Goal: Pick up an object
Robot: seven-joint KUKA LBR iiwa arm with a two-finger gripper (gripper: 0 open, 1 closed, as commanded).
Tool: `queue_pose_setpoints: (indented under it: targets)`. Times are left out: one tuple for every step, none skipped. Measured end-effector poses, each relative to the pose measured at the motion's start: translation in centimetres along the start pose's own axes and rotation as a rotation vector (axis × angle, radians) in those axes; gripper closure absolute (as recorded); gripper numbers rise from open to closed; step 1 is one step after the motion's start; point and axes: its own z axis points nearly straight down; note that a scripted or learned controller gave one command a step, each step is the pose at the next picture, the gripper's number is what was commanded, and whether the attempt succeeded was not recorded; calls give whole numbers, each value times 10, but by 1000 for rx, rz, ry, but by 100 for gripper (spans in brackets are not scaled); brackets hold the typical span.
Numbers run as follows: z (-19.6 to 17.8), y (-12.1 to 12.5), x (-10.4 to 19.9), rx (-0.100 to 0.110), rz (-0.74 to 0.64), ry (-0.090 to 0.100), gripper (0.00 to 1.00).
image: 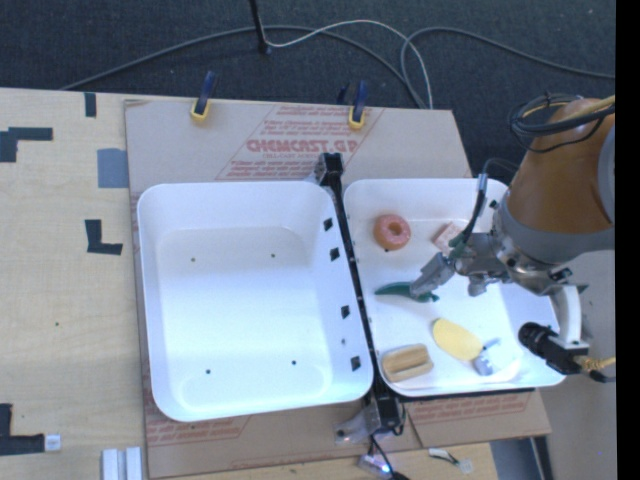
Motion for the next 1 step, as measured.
queue_pose_setpoints:
  targets:
    - [90,102,-17,-1,-1,-1,0]
